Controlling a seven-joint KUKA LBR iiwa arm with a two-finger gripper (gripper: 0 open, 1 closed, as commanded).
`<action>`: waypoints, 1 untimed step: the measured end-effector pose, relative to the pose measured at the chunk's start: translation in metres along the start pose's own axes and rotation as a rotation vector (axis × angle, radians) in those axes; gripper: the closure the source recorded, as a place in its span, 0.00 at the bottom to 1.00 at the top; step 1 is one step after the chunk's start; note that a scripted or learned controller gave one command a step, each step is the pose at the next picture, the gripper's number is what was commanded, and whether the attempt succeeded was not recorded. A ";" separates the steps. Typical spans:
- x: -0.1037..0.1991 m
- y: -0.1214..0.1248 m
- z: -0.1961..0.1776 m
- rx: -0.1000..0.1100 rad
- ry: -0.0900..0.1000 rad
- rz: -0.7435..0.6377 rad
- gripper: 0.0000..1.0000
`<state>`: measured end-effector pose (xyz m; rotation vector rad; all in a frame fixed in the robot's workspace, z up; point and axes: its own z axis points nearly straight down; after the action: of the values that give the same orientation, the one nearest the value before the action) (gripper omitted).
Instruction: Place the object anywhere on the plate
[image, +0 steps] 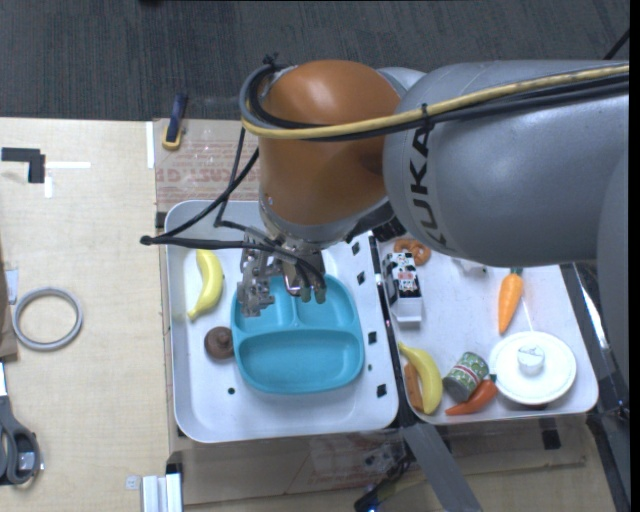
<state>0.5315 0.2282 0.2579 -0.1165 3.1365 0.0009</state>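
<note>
Gripper (283, 281) hangs over the blue plate (300, 350) at frame centre; its grasp cannot be told; banana (207, 283) lies left.

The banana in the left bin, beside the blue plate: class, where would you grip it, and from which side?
Grip the banana across its middle, coming straight down from above. It lies flat and long, curving along the bin wall, so the fingers should close across its narrow width.

We see the pincer (283, 283) hanging over the far edge of the blue, divided plastic plate (298, 347) in the left white bin (200, 415). Just left of that plate lie a yellow banana (207, 282) and a small brown round object (219, 343). Whether the pincer grips anything is unclear.
</note>
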 end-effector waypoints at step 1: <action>0.036 0.003 -0.024 0.000 0.001 -0.126 1.00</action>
<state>0.4953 0.2282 0.2820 -0.3131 3.1244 0.0005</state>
